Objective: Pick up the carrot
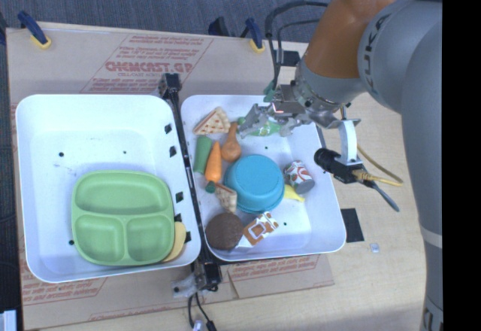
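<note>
- Camera view: gripper (259, 120) over right bin (327, 220), near its far wall; finger opening cannot be told.
- Carrot (214, 162) lies beside blue bowl (255, 179), apart from gripper.

The carrot (214, 162) lies hemmed in within the right bin (323, 228): a green piece (202, 153) touches its left side, a blue bowl (255, 181) sits just right, and an orange-brown item (231, 146) crowds its upper end. Bare bin floor lies right of the bowl's lower side. The left bin (90, 126) has open floor above the green tray (124, 217).
</note>
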Robot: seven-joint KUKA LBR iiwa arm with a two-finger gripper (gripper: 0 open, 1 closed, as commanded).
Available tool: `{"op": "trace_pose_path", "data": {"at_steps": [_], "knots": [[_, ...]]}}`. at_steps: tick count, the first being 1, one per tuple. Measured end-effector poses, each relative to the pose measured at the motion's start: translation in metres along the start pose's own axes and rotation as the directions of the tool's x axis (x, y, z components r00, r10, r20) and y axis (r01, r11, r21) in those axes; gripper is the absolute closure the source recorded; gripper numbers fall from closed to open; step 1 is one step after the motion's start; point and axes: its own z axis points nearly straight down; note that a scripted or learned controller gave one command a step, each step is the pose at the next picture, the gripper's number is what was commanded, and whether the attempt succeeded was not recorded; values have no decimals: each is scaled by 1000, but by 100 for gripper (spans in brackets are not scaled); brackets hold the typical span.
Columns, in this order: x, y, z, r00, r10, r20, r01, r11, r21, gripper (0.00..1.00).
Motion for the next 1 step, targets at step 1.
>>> {"op": "trace_pose_path", "data": {"at_steps": [1], "knots": [[86, -12, 51, 999, -51, 1, 51, 999, 4, 0]]}}
